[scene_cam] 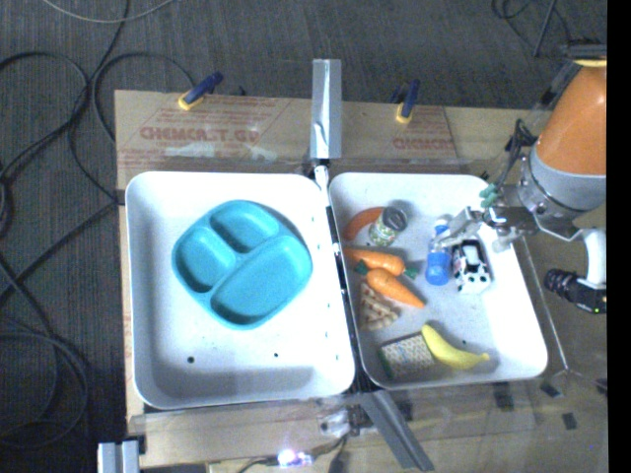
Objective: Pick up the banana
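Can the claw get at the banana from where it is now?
Probably yes. The banana lies uncovered near the right bin's front edge, its top free; the claw is above the same bin.

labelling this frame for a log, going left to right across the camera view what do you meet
Blue divided plate in the left bin → orange carrot in the right bin → yellow banana → gripper → orange band of the arm.
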Robot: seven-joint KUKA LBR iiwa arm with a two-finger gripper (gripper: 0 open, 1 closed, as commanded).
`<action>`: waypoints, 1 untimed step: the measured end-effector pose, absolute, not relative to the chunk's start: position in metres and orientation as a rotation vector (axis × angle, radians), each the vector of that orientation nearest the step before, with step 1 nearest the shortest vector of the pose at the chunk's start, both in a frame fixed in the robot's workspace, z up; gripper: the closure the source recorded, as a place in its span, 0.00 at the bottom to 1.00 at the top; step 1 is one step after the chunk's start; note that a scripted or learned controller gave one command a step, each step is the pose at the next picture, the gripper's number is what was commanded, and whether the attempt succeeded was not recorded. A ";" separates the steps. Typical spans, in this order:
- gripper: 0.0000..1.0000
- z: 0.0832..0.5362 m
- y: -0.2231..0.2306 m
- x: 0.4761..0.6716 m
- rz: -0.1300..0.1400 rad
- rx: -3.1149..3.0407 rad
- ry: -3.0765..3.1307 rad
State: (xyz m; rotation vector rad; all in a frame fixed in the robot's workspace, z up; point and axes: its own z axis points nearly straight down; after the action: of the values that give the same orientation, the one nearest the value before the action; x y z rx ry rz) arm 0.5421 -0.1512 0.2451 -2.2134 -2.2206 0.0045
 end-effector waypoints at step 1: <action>0.00 0.108 -0.134 0.493 0.005 -2.128 -2.299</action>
State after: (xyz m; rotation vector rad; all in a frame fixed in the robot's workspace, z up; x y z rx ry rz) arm 0.4930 -0.1344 0.1080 -2.1276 -2.2988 0.0045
